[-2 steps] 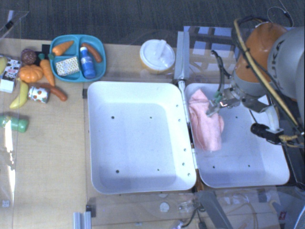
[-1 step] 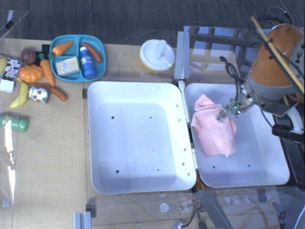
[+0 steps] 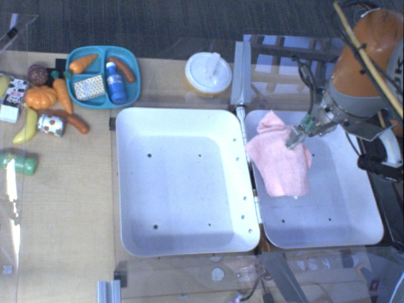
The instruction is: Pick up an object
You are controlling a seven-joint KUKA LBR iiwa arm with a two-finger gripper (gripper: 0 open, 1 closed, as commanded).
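Pink cloth (image 3: 282, 160) sits crumpled in the right bin (image 3: 341, 223), far-left part, its left edge touching the rim next to the left bin (image 3: 183, 182). Gripper (image 3: 298, 136) is down on the cloth's right-far edge, fingers narrow, pinching a fold. Farther left on the bench: white lidded cup (image 3: 209, 73), blue tray (image 3: 103, 76) of toy food.
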